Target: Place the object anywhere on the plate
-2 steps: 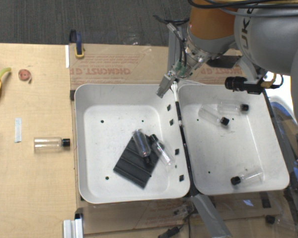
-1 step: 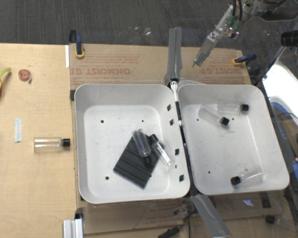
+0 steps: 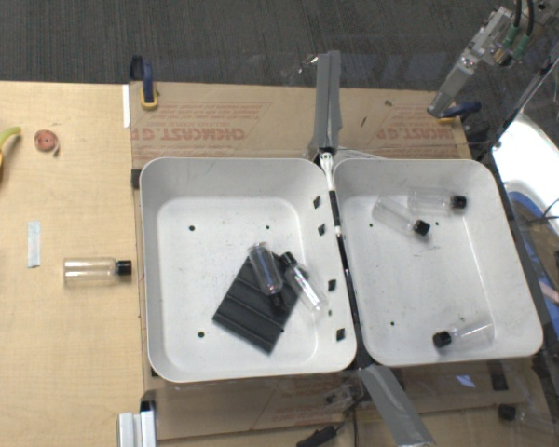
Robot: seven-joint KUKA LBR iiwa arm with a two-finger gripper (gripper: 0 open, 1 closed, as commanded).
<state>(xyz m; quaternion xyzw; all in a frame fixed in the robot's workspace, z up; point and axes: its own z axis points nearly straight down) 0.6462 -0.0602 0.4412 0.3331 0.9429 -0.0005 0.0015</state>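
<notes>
Left bin (image 3: 168,250): black ribbed plate (image 3: 252,313) lies tilted, one clear bottle (image 3: 265,268) resting on its upper corner, second bottle (image 3: 300,283) just beside, at plate's right edge. Right bin (image 3: 503,277): three more clear bottles (image 3: 436,202) with black caps. Gripper (image 3: 447,101) high at far right, outside both bins, well apart from every bottle (whether it is apart or closed, cannot tell).
</notes>
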